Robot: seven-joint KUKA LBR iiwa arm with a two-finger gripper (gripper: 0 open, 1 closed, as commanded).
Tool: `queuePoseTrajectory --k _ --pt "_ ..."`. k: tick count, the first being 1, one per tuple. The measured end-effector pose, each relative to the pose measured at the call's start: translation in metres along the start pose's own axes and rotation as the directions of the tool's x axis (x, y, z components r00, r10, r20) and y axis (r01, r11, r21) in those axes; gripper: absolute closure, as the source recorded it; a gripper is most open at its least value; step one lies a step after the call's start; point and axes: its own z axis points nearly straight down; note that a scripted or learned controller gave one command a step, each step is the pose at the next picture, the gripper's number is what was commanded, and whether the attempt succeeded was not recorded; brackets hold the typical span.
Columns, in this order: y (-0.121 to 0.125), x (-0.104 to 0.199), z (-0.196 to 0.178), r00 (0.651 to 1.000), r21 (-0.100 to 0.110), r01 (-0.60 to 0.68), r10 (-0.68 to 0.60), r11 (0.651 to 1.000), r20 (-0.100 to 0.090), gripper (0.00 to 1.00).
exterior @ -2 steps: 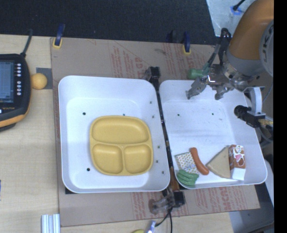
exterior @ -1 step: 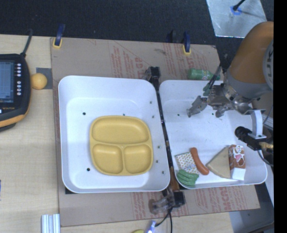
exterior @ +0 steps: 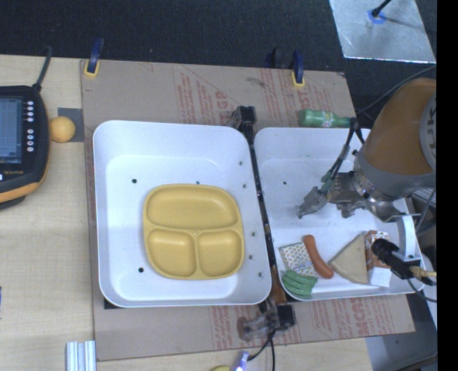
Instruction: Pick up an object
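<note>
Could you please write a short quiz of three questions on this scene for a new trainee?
1. True or false: the yellow divided tray lies in the left bin.
2. Which item lies nearest to the sausage in the right bin?
A. the green bottle
B. the sandwich wedge
C. the orange ball
3. Fill in: the hand hangs over the ____ bin.

Key:
1. True.
2. B. The wedge lies just right of the sausage; the bottle and the ball lie outside the bins.
3. Right. It is above the bare part of the floor, up from the food items.
</note>
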Motion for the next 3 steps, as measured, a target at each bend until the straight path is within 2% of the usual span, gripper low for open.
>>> queuePoseTrajectory --k 1,2,3 --pt "-0.031 -0.001 0.068 1.000 -0.001 0.001 -0.001 1.000 0.000 0.00" --pt "-0.031 -0.001 0.058 1.000 0.001 0.006 -0.006 1.000 0.000 1.00" --pt "0.033 0.047 -0.033 1.000 -0.003 0.000 0.000 1.000 -0.001 1.00"
